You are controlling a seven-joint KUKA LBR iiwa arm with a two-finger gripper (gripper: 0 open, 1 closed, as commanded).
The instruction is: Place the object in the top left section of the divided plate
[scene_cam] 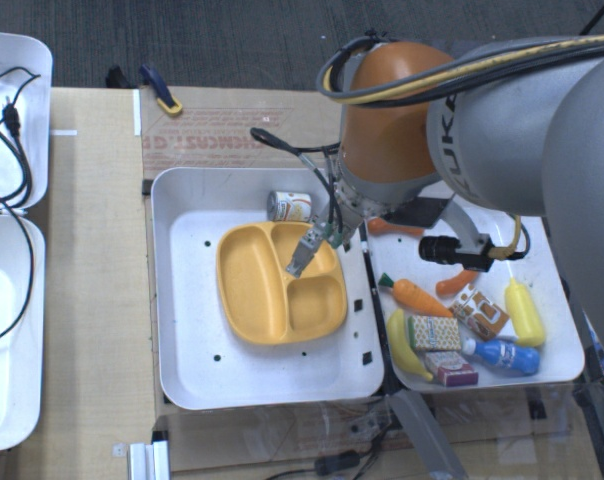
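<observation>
Apparently the placing step is in hand: the gripper (304,255) hangs over the yellow divided plate (254,293), above the ridge between its sections, and I cannot tell whether it is closed on anything, since no object is clearly seen in it. Which object the task means is not sure; a small can (289,206) lies just behind the plate, touching its far rim. For the next move, I judge the gripper must reach the correct section before releasing. To the right of the plate, in the other bin (572,353), lie a carrot (422,297), a banana (402,343) and bottles, well apart
</observation>
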